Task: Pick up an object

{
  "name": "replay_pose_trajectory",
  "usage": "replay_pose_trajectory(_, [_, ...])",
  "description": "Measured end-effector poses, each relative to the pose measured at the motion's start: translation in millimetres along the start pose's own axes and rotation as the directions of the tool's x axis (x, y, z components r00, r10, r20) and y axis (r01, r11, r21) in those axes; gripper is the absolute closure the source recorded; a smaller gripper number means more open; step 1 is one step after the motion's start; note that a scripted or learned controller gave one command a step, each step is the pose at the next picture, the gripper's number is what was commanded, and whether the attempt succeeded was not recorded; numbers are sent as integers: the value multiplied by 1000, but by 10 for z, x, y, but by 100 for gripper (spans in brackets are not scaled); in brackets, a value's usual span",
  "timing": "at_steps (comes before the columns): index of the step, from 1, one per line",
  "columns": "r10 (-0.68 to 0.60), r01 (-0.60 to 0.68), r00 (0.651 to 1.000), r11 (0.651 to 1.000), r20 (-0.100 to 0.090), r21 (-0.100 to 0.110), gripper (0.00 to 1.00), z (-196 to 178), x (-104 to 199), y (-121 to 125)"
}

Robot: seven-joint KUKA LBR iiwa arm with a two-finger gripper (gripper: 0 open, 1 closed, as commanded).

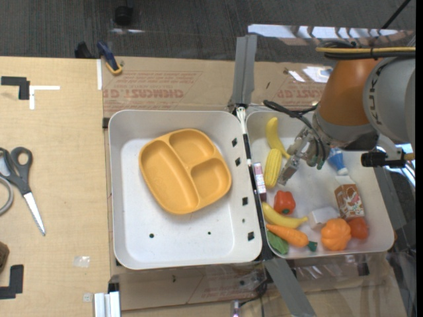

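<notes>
One camera sits fixed above my bench (53,177), looking down aslant on both bins (119,197); I reach in from its right.

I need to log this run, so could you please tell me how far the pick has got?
Done: the grey arm's gripper is over the right white bin, near the yellow toy corn cob. In hand: I can see nothing held. Left: grasping and lifting an item; the corn, the red toy pepper and the orange toy pumpkin all lie in the bin.
</notes>
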State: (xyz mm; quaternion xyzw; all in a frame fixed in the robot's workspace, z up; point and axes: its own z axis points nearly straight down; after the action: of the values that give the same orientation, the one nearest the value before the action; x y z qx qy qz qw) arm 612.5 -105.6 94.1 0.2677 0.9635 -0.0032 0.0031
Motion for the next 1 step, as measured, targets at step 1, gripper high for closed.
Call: replay_pose_trajectory(1, [356,-356,934,934,1,-2,0,-9,-219,100])
